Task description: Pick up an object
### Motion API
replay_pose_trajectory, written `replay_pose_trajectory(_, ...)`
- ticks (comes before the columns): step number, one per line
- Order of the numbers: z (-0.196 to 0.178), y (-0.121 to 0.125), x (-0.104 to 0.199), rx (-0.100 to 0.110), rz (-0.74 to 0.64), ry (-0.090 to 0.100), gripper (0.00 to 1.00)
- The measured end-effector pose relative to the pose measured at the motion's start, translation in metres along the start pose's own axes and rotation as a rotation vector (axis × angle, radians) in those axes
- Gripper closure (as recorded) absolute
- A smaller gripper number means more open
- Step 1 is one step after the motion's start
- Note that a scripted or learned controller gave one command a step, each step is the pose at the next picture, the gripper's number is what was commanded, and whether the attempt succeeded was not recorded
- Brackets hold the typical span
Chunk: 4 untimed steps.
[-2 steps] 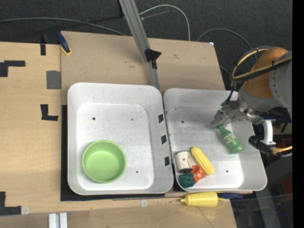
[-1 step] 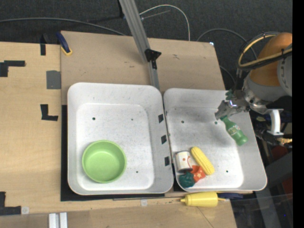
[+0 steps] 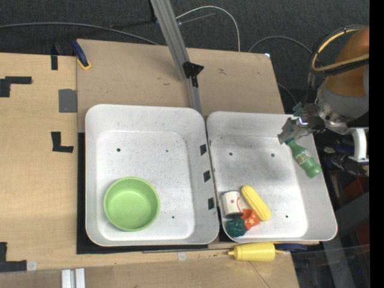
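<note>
While the grey arm with its orange band [image 3: 348, 59] reaches in from the right, its two-finger gripper [image 3: 292, 131] sits over the right white bin's [image 3: 270, 167] far right edge, fingers closed around the top of a green plastic bottle [image 3: 305, 159] that slants along that rim. Near this bin's front edge lie a yellow corn cob [image 3: 255, 203], a small white cup [image 3: 231, 203] and a red and teal toy [image 3: 242, 224]. A round green bowl [image 3: 131, 204] rests in the left white bin's [image 3: 144, 131] front left corner. A yellow bottle [image 3: 254, 252] lies on the bench just beyond the right bin's front rim.
</note>
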<state>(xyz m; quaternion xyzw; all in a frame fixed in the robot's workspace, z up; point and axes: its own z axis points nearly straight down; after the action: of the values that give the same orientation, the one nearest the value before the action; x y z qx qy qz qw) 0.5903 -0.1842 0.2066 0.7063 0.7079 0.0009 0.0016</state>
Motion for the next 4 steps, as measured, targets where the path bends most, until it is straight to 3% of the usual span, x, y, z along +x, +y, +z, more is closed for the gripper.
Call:
replay_pose_trajectory(1,-0.034,0.001,0.0,0.001,0.0,0.0,1.0)
replay_pose_trajectory(4,-0.035,-0.026,0.152,0.007,-0.004,0.003,1.0)
